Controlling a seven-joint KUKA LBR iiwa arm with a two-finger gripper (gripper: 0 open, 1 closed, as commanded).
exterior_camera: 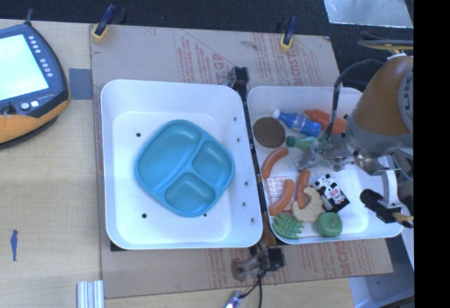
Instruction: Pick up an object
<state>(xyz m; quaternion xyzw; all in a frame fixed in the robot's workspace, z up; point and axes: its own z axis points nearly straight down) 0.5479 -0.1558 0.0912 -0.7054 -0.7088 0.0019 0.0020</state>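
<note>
The arm [383, 106] shows a broad, rounded orange band above a grey metal wrist section. A thin dark cable [337, 99] arcs beside the band and runs to the wrist. Below the grey section sits the gripper [325, 152], a cluster of grey metallic parts. White and black fittings [383, 197] hang off the wrist's lower side.

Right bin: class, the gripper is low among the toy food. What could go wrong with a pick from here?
1. The items in the right bin lie crowded, so the gripper may nudge the green bottle or blue bottle aside.
2. It may close on two things, or nothing.
</note>
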